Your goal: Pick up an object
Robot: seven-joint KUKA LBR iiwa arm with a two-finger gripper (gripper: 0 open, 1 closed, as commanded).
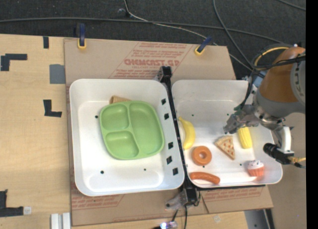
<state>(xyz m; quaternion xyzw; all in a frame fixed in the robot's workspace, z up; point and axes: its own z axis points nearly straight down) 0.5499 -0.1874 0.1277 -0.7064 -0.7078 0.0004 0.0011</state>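
Hot dog (pixel 204 177): front of right bin (pixel 208 90), untouched.
Gripper (pixel 237 123): low, just left of corn (pixel 244 137); fingers' state: can't tell.
Pizza slice (pixel 226 147): front-left of corn.
Progress: nothing lifted; grasp and lift both remain.

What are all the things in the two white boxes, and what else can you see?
Left bin: 1, white, left half of the bench.
Right bin: 1, white, beside the left one.
Divided plate: 1, green, in the left bin.
Tan piece: 1, peeking out behind the plate; cannot tell what it is.
Banana: 1, yellow, left side of the right bin.
Doughnut: 1, orange, middle of the right bin.
Pizza slice: 1, yellow-orange, right of the doughnut.
Corn: 1, yellow, by the gripper.
Hot dog: 1, red-orange, near edge of the right bin.
Cupcake: 1, pink and white, near right corner.
Clamps: 2, blue and yellow, far edge of the cardboard.
Gripper: 1, dark, over the right bin.
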